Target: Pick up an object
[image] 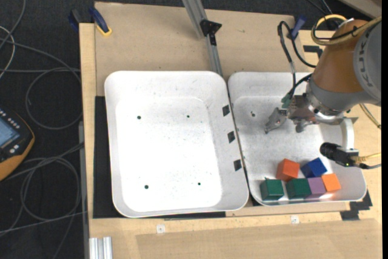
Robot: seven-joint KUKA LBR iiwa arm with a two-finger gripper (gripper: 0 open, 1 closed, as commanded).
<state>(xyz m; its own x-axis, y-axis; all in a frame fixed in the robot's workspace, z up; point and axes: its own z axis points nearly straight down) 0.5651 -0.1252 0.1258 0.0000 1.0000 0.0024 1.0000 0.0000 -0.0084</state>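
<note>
I see the gripper point(285, 120) over the right bin point(254, 91), jaws spread, pinching nothing. The blocks cluster at its five o'clock: orange block point(288, 168) above green block point(272, 189).

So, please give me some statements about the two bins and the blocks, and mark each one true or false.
1. All blocks lie in the right bin. True.
2. The blocks sit at the far edge of their bin. False: they cluster at its near edge.
3. The gripper hangs above the left bin. False: it is above the right bin.
4. Two green blocks lie side by side. True.
5. The gripper holds the blue block. False: that block lies in the bin.
</note>
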